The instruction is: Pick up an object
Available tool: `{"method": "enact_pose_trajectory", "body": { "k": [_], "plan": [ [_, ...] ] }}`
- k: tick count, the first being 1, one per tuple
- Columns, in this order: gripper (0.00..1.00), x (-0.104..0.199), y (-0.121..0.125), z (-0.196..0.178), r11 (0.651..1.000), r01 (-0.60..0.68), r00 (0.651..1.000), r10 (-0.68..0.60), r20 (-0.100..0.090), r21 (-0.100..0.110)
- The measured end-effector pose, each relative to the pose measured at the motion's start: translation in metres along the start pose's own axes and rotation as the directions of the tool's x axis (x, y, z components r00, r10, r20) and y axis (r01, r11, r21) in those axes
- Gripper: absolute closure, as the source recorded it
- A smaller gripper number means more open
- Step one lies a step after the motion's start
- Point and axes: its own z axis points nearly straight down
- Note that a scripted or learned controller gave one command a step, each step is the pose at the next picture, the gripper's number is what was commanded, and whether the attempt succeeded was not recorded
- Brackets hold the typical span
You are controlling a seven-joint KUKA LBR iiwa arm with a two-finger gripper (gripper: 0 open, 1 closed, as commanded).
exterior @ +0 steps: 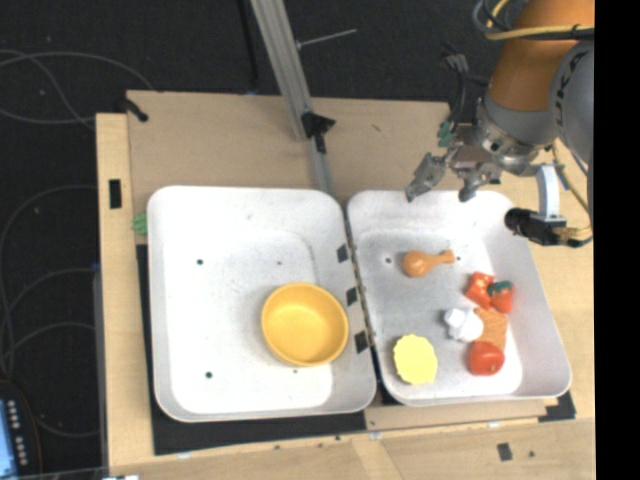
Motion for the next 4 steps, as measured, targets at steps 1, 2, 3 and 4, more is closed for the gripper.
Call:
{"method": "enact_pose_trajectory", "body": {
  "k": [1,2,3,4],
  "plan": [
    [0.0,0.0,0.0,0.0,1.0,0.0,1.0,0.0,0.001,0.0],
    [0.0,0.004,-0.009,0.056,1.0,-0.003,1.0,0.003,0.003,0.005],
    [0.0,0.004,-0.02,0.11,1.0,-0.005,1.0,0.005,0.003,0.005],
    [0.0,0.002,-0.02,0.145,1.0,-0.007,1.0,0.007,0.004,0.004]
  ]
}}
